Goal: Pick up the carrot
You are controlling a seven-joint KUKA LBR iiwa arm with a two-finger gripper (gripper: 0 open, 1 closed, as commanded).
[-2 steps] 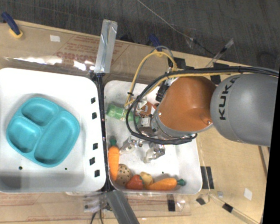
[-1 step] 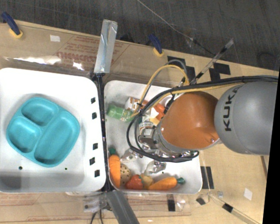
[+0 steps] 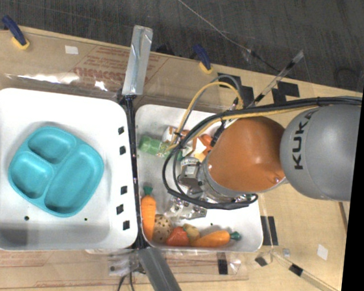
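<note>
The carrot (image 3: 213, 238) lay in the right bin (image 3: 252, 216) against its near wall, long axis along that wall, leafy end pointing right, just below and right of the gripper (image 3: 184, 208), whose state I could not tell.

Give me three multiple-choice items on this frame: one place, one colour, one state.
1. Where does the teal tray lie?
A. in the left bin
B. in the right bin
C. on the bare bench

2. What colour is the band above the arm's wrist?
A. blue
B. orange
C. green

3. How do the carrots lie?
A. both on the right bin's floor
B. one lifted above the bin
C. both in the teal tray

Key: 1 A, the tray sits in the left bin. 2 B, the band is plainly orange. 3 A, one lies by the left wall, the other along the near wall.
</note>
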